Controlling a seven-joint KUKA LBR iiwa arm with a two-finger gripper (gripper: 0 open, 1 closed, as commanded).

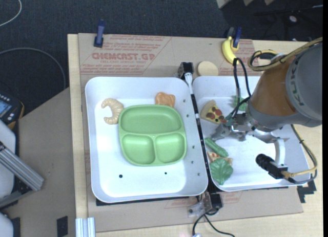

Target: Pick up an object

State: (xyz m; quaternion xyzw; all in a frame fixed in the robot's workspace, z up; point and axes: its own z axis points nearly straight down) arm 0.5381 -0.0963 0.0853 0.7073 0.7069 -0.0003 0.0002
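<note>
The gripper (226, 127) hung low inside the right bin (287, 179), at the bin's left half, and whether it was open or closed could not be told, nor could anything be seen caught in it. The nearest candidate was the green pea pod (216, 147), lying just below and slightly left of the gripper, its long axis running on a diagonal from upper left to lower right. The pizza slice (211, 112) lay just above and left of the gripper, about as close, point toward the divider. A leafy green piece (221, 169) sat farther below, beyond the pod. In the left bin (102, 179), well apart across the divider, lay a croissant (113, 110), a small orange-brown piece (165, 99) and a green divided tray (152, 133). A short drop toward the pod, with the wrist turned across its diagonal, looked the likeliest next move.
</note>
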